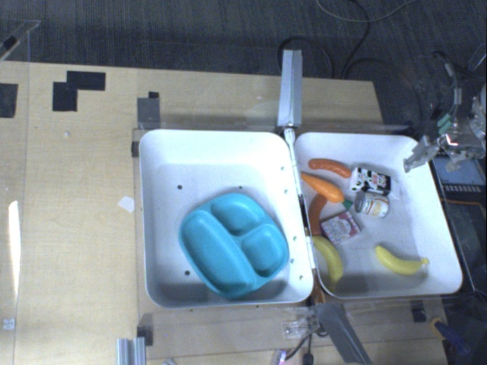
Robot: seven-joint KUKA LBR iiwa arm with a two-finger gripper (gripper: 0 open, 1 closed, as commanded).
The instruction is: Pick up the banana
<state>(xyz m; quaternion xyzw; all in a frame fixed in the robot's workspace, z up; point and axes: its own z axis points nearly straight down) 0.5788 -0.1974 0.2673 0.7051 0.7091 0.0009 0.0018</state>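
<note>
Hovering pincer (420, 157) above bin corner (411, 139)

Pretty even overhead light, kinda soft picture overall

The white bins (221, 150) are bright but not blown out, with soft shadows along their near walls and under the blue tray (232, 242). There's a glare streak on the tabletop (76, 204) at far left, the dark floor up top is dim, and small stuff looks a bit fuzzy.
</note>
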